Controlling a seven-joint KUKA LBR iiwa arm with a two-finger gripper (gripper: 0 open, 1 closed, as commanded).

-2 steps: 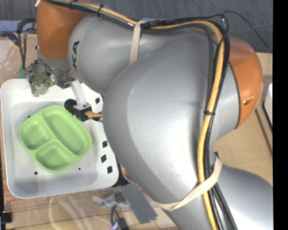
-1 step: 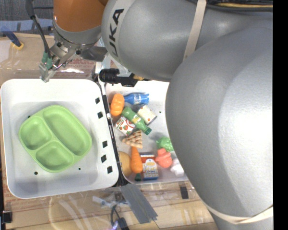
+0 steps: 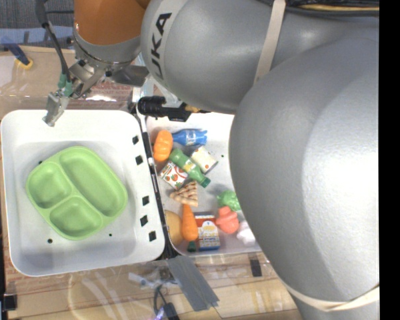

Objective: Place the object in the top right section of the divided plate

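A green divided plate [image 3: 77, 192] lies in the left white bin [image 3: 27, 129], all three of its sections bare. The object to be placed is not identifiable: nothing can be seen between the gripper's fingers, and the candidate items sit in a pile in the right bin [image 3: 217, 122], to the right of the plate across the bins' shared wall. That pile includes an orange fruit [image 3: 162, 145], a green bottle [image 3: 190, 166], a blue packet [image 3: 190, 137], a carrot [image 3: 189, 221] and a pink toy [image 3: 227, 220].

The gripper [image 3: 54, 109] hangs above and to the left of the plate, over the left bin's far corner, well apart from the pile. Whether it is spread or closed cannot be told; it is small and seen at a slant.

The step in hand looks like a pick not yet made. To do it well, the arm should cross to the right of the plate, choose an item lying clear at the pile's edge, come down straight over it, then carry it back to the plate's top right section and lower it gently.
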